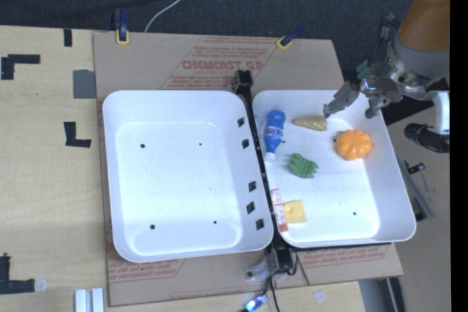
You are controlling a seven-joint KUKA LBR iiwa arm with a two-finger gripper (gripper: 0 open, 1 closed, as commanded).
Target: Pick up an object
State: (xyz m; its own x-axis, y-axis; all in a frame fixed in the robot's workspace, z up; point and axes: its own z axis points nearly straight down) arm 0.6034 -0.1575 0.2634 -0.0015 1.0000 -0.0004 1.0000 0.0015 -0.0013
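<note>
The right bin (380, 219) holds several small things. A blue bottle (274, 130) lies along its left wall. A beige, bread-like piece (311, 123) lies near the back. An orange pumpkin-like object (353, 145) sits toward the right, a green leafy piece (302, 166) lies in the middle, and a yellow block (294, 212) rests near the front left. My gripper (355, 105) hangs open above the bin's back right part, over the gap between the beige piece and the orange object, with nothing between its fingers.
The left bin (175, 172) stands beside the right one, and a row of black clips (252, 186) joins them. Both rest on a cardboard sheet (212, 66) held by clamps. A white cable (172, 4) runs across the back.
</note>
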